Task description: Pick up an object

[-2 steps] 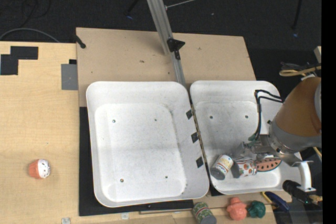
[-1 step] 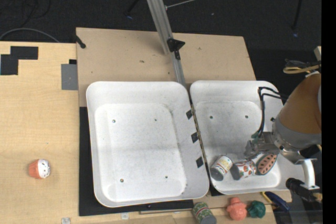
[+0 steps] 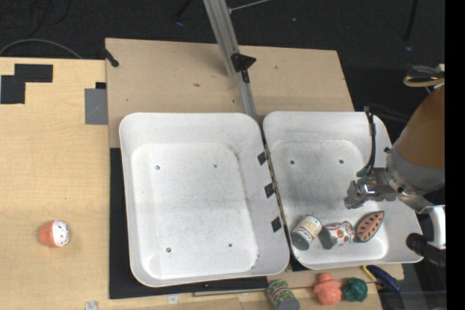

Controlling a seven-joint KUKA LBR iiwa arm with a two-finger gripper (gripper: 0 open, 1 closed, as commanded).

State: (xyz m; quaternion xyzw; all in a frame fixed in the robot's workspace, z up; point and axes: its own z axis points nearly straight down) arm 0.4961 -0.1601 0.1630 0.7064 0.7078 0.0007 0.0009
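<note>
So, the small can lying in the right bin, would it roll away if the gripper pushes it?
Probably yes. The can lies on its side on the smooth floor of the right bin, so a push across its length would likely roll it. A second can sits right beside it and may block it. It looks small, so probably light.

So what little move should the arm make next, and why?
Probably a short drop toward the near edge of the right bin. The gripper hangs just above the leaf-shaped red piece, with two small cans beside it. Nothing shows between its fingers, so it needs to come lower over one of them.
</note>
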